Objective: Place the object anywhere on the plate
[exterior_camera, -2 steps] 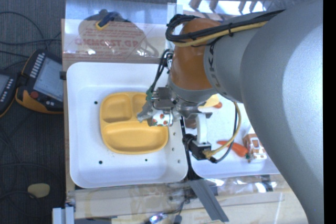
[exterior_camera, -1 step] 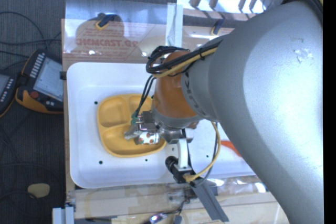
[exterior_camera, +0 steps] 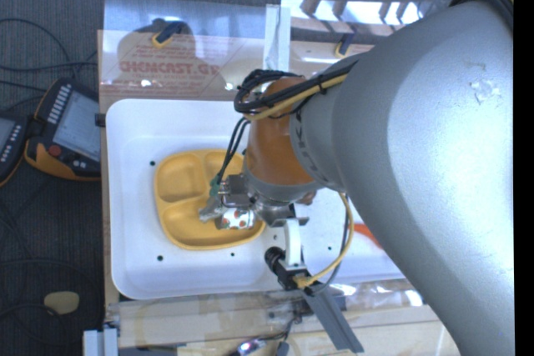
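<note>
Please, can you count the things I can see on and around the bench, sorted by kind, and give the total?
White bins: 1 in plain sight; the second lies mostly behind the arm
Yellow divided plate: 1
Robot arm with gripper: 1
Handheld control pendant on the floor: 1
Total: 4 counted with confidence

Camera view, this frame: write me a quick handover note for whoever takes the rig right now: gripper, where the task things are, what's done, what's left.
Gripper: low over the yellow plate, finger state unreadable.
Plate: in the left bin, a divided dish, its right part under the arm.
Object: a small white-and-red thing sits at the gripper over the plate's lower right; whether it is held or resting is unclear.
Done: object brought to the plate.
Left: confirm the release, then pull the arm back.
</note>
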You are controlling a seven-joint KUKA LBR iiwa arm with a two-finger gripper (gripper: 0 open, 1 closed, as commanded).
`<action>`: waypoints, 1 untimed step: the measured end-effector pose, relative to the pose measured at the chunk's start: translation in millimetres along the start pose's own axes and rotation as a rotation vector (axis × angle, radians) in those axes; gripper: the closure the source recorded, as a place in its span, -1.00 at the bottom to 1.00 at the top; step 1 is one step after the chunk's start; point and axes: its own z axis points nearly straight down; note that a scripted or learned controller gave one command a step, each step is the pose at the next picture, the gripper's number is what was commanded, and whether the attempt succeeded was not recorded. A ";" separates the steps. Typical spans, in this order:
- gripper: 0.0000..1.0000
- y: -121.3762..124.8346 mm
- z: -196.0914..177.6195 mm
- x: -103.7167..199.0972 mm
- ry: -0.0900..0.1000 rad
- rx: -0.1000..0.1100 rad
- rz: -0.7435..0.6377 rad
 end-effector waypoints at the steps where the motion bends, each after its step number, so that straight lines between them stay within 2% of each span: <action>1: 1.00 -0.2 -2.5 52.2 -0.005 0.012 -0.002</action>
